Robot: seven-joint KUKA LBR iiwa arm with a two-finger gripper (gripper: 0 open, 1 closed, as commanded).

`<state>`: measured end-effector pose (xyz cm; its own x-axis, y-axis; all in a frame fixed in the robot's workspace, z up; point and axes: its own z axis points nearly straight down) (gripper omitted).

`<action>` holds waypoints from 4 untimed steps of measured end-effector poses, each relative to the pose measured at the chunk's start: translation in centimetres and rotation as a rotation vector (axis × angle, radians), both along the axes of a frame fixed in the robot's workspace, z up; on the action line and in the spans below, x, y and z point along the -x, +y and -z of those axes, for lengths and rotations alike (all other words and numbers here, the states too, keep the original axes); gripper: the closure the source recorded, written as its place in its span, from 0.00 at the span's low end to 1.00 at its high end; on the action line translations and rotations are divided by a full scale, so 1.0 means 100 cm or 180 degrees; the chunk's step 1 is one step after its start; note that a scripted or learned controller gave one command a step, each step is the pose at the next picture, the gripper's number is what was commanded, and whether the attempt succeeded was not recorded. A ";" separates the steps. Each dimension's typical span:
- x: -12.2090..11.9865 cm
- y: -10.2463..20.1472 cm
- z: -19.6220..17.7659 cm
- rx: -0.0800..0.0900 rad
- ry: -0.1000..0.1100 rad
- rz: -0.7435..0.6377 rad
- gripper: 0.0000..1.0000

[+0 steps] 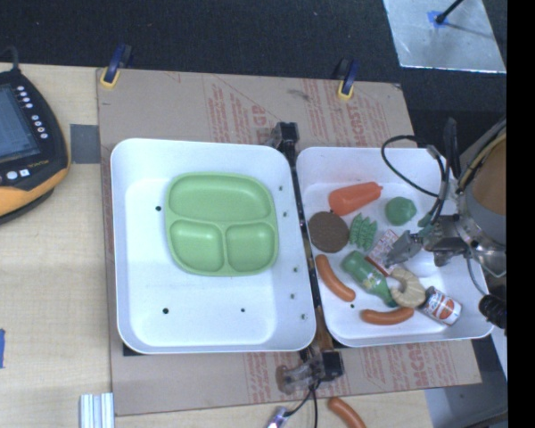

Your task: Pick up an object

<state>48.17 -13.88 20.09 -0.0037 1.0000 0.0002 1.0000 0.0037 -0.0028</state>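
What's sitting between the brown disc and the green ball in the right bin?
In the camera view, a spiky green toy lies between the brown disc and the green ball, with the orange carrot just above that line.

The left shallow white bin [134,239] has open floor all round the green three-compartment plastic plate [221,222], widest along its near side and left wall. The right white bin [334,324] is crowded: an orange toy carrot [354,196], a round green ball [399,209], a brown disc-shaped patty [328,231], a spiky green plastic piece [364,232], a green bottle [367,274], two orange-red sausages [334,277] and a small red-and-white can [442,307] lie close together, leaving narrow gaps. A black cable [410,172] loops over its far right corner. Bare floor shows along its far-left corner and near-left edge.
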 end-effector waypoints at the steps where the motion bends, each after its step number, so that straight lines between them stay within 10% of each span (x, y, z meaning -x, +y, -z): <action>1: -0.071 0.002 0.106 0.0008 -0.0021 -0.0008 0.00; 2: -0.162 0.040 0.106 0.0002 0.0014 -0.0012 0.00; 4: -0.170 0.005 0.109 -0.0034 0.0101 -0.0019 0.00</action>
